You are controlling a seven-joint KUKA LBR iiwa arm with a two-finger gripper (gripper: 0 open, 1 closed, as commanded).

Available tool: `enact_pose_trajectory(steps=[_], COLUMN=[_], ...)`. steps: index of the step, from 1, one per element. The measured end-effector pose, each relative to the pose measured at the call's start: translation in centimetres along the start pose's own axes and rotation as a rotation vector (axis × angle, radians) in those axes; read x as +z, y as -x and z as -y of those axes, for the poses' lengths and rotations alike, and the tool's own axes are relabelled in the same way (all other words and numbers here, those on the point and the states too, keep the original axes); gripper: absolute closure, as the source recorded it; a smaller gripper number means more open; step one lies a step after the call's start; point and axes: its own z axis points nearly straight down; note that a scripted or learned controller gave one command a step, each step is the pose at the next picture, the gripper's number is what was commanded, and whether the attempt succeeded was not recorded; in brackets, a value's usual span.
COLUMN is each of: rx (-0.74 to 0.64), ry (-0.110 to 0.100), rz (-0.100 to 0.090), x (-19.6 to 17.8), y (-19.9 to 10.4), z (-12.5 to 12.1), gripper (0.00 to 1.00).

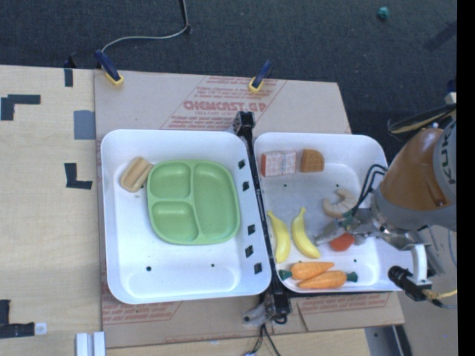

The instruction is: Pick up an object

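My gripper (335, 232) is low in the right bin (371, 153), reaching in from the right. Directly under and touching its tip lies a small red round item (342, 242); whether it is gripped is unclear. Just above the gripper sits a pale tan curved piece (338, 202). To the left lie two yellow bananas (303, 235) side by side. Two orange carrots (320, 274) rest along the bin's front wall. At the back of this bin stand a pink-and-white box (279, 163) and a brown bread piece (312, 160).
The left bin (178, 282) holds a green divided plate (194, 202) and a tan ridged biscuit (135, 173) at its back left. A black divider (251, 199) with clips runs between the bins. The arm's orange band (415, 176) overhangs the right bin's right wall.
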Motion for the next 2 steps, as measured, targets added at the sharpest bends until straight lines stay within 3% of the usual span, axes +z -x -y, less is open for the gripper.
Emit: enact_pose_trajectory(steps=[1,2], rx=[0.000,-0.003], ry=[0.004,-0.001], rz=[0.003,0.000], x=[-1.0,-4.1], y=[0.1,-8.5], z=[-0.1,-9.0], gripper=[1.00,1.00])
